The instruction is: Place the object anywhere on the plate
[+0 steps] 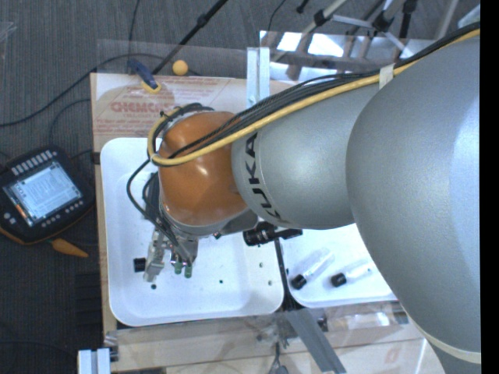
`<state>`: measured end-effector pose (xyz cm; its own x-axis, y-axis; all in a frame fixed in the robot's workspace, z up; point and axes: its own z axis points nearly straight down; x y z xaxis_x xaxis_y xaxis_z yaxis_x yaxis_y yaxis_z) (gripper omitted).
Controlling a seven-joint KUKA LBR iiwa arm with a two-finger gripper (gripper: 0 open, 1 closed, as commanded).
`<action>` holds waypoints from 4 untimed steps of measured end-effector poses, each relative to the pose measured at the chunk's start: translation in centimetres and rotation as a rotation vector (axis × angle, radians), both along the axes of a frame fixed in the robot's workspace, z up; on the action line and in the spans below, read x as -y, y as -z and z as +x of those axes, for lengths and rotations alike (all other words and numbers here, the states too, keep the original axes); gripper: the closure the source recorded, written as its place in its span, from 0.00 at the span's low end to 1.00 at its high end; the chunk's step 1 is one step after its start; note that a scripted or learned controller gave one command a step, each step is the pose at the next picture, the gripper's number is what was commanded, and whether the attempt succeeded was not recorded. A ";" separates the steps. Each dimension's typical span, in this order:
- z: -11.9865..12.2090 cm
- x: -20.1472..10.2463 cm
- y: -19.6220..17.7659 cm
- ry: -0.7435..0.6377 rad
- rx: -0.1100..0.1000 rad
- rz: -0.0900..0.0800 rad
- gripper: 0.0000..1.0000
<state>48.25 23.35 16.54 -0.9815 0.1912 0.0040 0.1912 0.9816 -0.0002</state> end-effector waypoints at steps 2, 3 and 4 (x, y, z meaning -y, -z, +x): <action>4.4 -0.1 -10.9 -0.773 0.006 0.004 1.00; 11.0 -0.1 -2.1 -0.957 0.005 0.005 1.00; 15.8 0.7 -4.8 -1.326 0.010 0.007 1.00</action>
